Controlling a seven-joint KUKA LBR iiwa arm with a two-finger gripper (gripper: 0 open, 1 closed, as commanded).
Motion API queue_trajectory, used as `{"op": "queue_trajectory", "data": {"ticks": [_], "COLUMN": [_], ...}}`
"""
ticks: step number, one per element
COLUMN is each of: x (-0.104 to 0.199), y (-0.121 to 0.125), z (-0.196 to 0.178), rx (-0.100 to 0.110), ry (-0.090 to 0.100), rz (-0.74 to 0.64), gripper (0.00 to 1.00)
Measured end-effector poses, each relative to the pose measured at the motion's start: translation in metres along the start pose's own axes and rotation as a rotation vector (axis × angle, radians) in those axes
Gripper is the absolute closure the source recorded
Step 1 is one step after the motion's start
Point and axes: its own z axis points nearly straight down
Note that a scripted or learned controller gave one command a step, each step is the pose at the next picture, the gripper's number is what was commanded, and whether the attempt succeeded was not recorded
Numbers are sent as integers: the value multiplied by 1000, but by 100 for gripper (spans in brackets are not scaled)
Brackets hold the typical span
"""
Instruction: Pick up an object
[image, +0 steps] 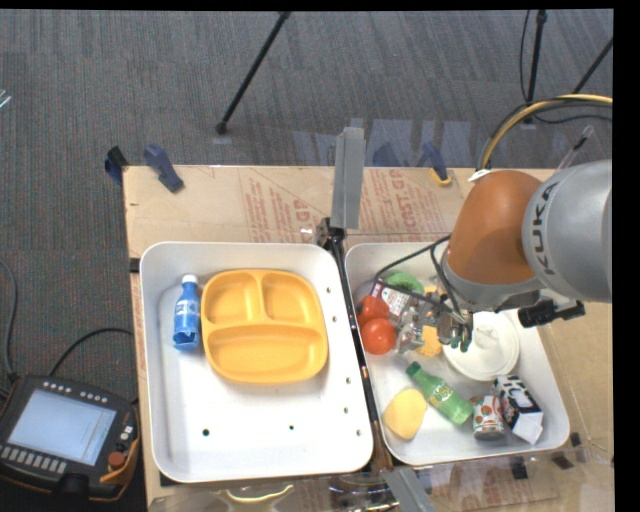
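Overhead view of the surface (250, 200) with two white bins side by side. The left bin (160, 420) holds a yellow divided plate (265, 325) and, just beside its left rim, a blue bottle (186, 311) lying lengthwise. The arm (500, 230) enters from the right and lowers its pincer (432, 328) into the right bin (555, 425), over the clutter near that bin's middle. Whether the pincer is released or clenched cannot be told, and no object is seen grasped.

Candidate objects all lie in the right bin. Two red round fruits (377, 335) sit against the left wall, with a dark printed packet (400, 300) touching them and a green item (405, 283) just behind. A white dish (492, 348) lies under the wrist. Nearer the front edge lie a green bottle (440, 392) (tilted diagonally), a pale yellow lump (405, 413), a small can (488, 418) and a black-and-white carton (520, 405).

A handheld control screen (65, 430) rests on the floor at lower left.
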Motion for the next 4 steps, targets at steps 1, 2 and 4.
{"op": "queue_trajectory", "data": {"ticks": [1, 2, 4], "x": [-19, -34, 44], "y": [5, -131, -70], "z": [-195, -195, 13], "rx": [-6, -3, -9], "ry": [-10, 1, 8], "rz": [-97, -235, -645], "gripper": [100, 100, 100]}}
